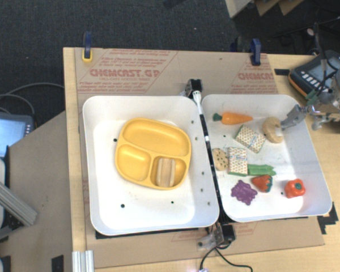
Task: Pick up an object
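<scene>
Right now the hand [292, 118] is reaching in over the right-hand bin [314, 152], its grey tip sitting just beside the pale round mushroom-like toy [272, 130], on the side nearer the bin's wall. I am guessing this is the approach step: the arm is lining up on something to lift, and nothing is lifted yet. Whether the hand is released or clenched I cannot tell, since it is showing as a small grey sliver at this slant.

Taking that pale toy as the mark, the other candidates are lying close by: a carrot [236, 118] up and away from it towards the middle divider, a checked cracker [250, 138] touching or nearly touching it on the same side, and a tomato [294, 188] well below it. A yellow divided plate [153, 153] is sitting in the other bin [102, 169], far across.

Next, I reckon, the hand is needing to settle squarely over one piece and come down around it, without nudging the cracker.

Most of the arm is cut off at the picture's side, and its wrist is blurring into the clutter on the desk [158, 69] there.
</scene>
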Tool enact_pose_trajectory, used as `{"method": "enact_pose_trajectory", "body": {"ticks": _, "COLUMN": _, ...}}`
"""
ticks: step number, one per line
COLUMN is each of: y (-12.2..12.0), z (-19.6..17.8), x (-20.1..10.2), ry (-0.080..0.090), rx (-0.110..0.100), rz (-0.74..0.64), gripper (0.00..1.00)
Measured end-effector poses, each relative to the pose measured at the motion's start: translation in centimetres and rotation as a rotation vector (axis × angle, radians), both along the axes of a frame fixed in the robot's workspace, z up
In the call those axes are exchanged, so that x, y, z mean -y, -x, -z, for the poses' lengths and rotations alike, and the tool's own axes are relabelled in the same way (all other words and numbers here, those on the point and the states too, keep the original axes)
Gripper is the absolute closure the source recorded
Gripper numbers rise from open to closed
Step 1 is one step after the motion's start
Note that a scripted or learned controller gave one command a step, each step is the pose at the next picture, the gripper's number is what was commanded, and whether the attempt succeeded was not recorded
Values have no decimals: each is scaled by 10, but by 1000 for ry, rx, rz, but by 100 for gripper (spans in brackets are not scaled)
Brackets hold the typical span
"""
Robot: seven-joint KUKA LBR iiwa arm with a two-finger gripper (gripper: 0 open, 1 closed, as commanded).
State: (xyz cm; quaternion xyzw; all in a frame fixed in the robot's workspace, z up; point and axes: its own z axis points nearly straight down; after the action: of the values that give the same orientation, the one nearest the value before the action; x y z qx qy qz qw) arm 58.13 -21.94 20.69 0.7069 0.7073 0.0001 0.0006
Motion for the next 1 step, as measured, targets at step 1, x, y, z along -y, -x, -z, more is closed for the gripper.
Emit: {"method": "enact_pose_trajectory", "body": {"ticks": 1, "y": -49, "z": 99, "x": 2, "ry": -4, "rx": -3, "rz": -3, "gripper": 0}}
